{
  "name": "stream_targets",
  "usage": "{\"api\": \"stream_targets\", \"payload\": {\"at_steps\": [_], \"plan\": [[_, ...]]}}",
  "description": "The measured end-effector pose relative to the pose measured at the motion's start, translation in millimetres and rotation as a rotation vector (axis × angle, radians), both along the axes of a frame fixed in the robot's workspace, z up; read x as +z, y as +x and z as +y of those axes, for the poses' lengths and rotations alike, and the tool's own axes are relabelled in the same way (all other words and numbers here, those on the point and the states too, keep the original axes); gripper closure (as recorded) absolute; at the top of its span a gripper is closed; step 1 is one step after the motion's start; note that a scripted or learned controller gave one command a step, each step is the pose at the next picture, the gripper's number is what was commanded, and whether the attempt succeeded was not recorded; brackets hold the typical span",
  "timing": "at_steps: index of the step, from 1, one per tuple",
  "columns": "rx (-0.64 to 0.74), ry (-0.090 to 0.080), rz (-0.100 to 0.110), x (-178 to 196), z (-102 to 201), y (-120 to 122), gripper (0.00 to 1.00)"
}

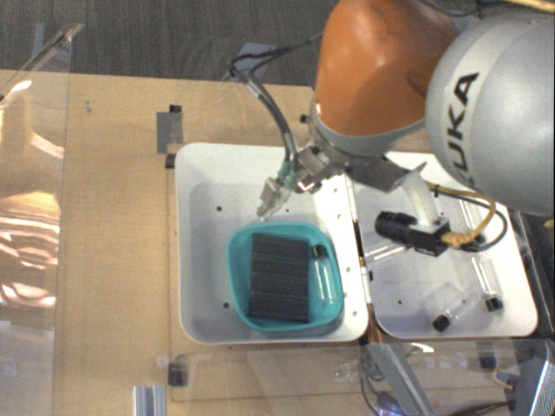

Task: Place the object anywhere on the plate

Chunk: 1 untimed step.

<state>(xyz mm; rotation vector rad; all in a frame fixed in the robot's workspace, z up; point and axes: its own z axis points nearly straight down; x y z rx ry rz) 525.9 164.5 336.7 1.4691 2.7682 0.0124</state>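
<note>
Gripper (270,198) hangs over the far part of the left bin (199,232), just past the far rim of the plate (238,258). It is small and blurred, so it cannot be told if it is clenched or let go.

The arm (494,102) is the biggest thing. It comes in from the right. It is grey, with a fat orange band (373,59). Black letters on the grey part read "UKA" and run up the arm on a slant.

The bench (104,232) is pale wood. Two white bins sit on it side by side. The right bin (408,315) meets the left one along the middle.

The plate is blue-green with round corners. It lies in the near half of the left bin.

The block (279,276) lies flat on the plate and covers much of its middle. It is dark and has ridges. It is nearer the camera than the gripper and does not touch it. Its long side runs from far to near, almost straight up and down in the view. Its far end points toward the gripper. The ridges run across it, from left to right.

A clear tube (322,276) lies on the plate just right of the block and points the same way. Its dark cap is at the far end.

Two more tubes (460,302) with black caps lie in the near right part of the right bin.
</note>
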Motion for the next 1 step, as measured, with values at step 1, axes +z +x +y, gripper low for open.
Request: {"api": "stream_targets", "payload": {"at_steps": [1], "plan": [[-0.032, -0.001, -0.003, 101.5, -74.9, -14.6, 0.00]]}}
